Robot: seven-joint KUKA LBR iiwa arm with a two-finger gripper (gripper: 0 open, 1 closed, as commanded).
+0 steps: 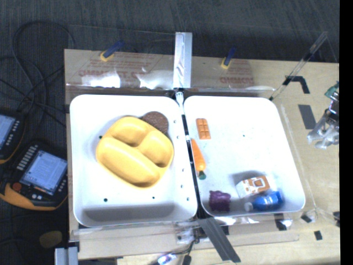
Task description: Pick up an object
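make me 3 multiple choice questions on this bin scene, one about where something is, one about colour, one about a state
1. Where does the carrot lie?
A. in the left bin's middle
B. in the right bin, along the divider
C. on the bench outside the bins

2. What colour is the big bunch of bananas?
A. yellow
B. green
C. red

3. What is the state of the gripper?
A. down inside the left bin
B. pressed on the purple toy
C. off to the right of the right bin, over the bench

Answers:
1 B, the carrot sits against the right bin's left wall.
2 A, the bunch in the left bin is plainly yellow.
3 C, it hangs past the bin's right rim, touching no object.
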